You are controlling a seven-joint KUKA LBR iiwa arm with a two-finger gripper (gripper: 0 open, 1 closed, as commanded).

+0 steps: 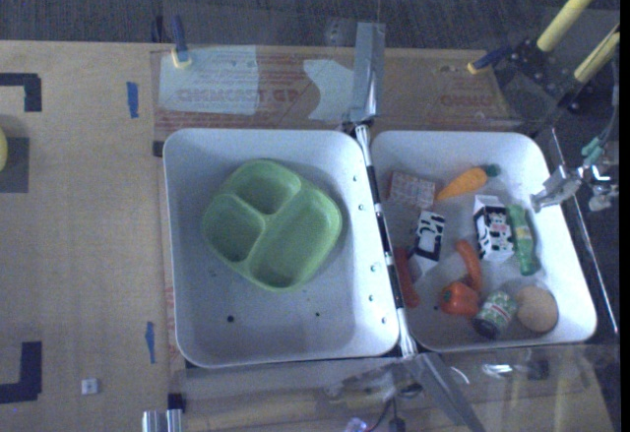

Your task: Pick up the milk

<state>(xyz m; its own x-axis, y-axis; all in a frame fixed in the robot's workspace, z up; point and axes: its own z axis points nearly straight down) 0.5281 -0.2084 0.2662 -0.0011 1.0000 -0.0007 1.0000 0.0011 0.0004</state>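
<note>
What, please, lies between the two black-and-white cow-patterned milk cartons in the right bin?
In the camera view, only bare white bin floor separates the left milk carton from the right milk carton; an orange carrot lies just below.

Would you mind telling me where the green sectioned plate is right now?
In the camera view, the green plate lies in the left white bin, toward its upper middle, apart from the food items grouped in the right bin.

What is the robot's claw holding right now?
Nothing. The gripper sits at the right bin's edge with nothing between its fingers. Both milk cartons lie in the bin.
</note>
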